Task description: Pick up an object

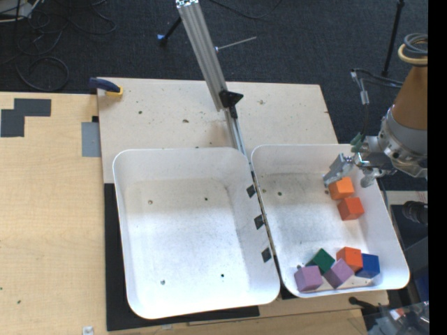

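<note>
My gripper hangs over the upper right part of the right bin. Its two grey fingers are spread apart, so it is open. An orange block lies just under and between the fingertips, and I cannot tell whether they touch it. A second, redder orange block rests right below it on the bin floor. At the bin's near edge sits a cluster: a green block, two purple blocks, an orange block and a blue block.
The left bin stands beside the right one, with black clips along the shared rim. A slanted aluminium pole rises behind the bins. A blue-and-yellow clamp lies at the board's far left corner.
</note>
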Motion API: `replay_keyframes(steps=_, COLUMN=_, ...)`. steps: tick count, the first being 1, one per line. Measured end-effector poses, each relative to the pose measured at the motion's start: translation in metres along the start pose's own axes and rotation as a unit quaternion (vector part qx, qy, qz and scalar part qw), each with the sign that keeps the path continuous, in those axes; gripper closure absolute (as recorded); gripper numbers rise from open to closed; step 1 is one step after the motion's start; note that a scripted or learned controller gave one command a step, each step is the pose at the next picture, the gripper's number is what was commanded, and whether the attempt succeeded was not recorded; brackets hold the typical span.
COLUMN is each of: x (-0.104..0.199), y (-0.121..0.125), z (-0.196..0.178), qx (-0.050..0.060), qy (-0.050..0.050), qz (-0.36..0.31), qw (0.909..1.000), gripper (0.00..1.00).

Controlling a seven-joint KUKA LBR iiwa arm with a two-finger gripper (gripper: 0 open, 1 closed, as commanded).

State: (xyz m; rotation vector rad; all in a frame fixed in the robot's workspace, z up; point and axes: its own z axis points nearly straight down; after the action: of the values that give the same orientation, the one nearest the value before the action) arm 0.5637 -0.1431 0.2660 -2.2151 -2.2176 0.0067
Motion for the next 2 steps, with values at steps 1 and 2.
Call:
replay_keyframes(steps=1, x=-0.001, y=0.001, z=-0.002, qx=-0.002, qy=-0.001, qz=0.001, qw=1.0, gripper=0.0)
replay_keyframes(steps=2, x=-0.005, y=0.006, z=0.058, qx=0.001, qy=0.0, qz=0.001, qw=1.0, gripper=0.0)
